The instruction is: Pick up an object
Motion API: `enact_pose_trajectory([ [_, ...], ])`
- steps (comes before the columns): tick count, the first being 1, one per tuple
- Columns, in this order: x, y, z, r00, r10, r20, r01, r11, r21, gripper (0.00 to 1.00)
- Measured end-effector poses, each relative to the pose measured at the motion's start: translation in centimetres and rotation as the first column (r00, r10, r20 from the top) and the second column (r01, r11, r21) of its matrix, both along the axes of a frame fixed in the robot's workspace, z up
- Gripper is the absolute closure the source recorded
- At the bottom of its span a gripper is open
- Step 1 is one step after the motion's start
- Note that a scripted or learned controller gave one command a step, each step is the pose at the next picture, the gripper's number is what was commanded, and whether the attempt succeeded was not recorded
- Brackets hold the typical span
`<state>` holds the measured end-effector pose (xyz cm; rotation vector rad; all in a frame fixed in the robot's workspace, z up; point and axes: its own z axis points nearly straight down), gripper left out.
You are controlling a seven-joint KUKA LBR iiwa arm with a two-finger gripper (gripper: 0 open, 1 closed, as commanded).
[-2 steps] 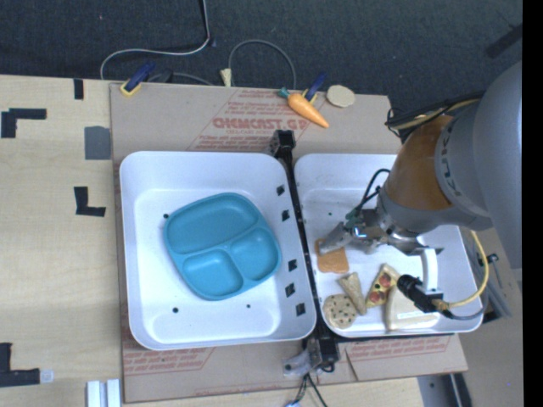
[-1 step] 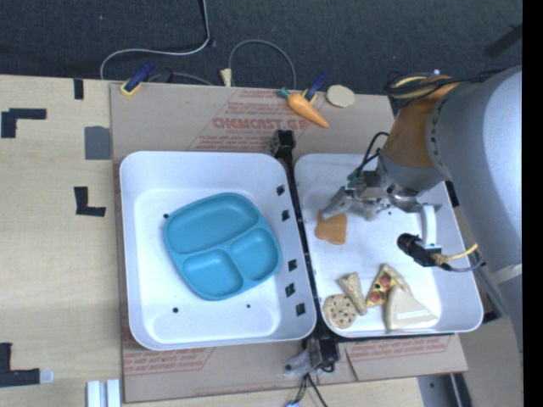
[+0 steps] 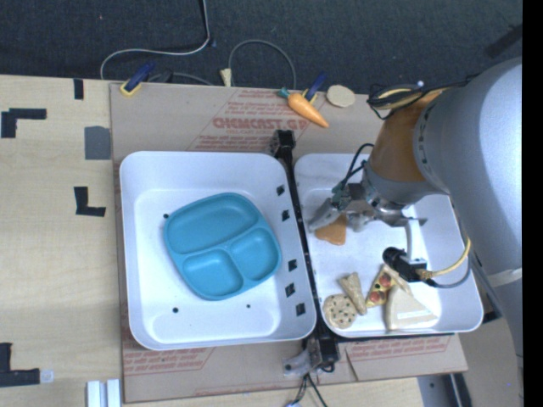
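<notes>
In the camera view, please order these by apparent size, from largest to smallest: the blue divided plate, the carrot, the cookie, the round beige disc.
1. blue divided plate
2. carrot
3. cookie and round beige disc: these two look nearly alike, so I do not rank them.

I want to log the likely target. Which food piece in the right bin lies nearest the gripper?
The orange-brown piece, right by the gripper. The cookie, pizza slice and white wedge lie together farther off, near the bin's front edge.

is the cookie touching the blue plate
Apart. The camera view shows the cookie in the right bin, while the blue plate lies in the left bin across the divider.
</notes>
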<state>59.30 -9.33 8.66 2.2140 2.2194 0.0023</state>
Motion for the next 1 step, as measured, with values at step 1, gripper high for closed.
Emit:
enact_pose_trajectory([
  [1, 0.06, -0.15, 1.03, 1.0, -0.001, 0.0, 0.001, 1.0, -0.001, 1.0],
])
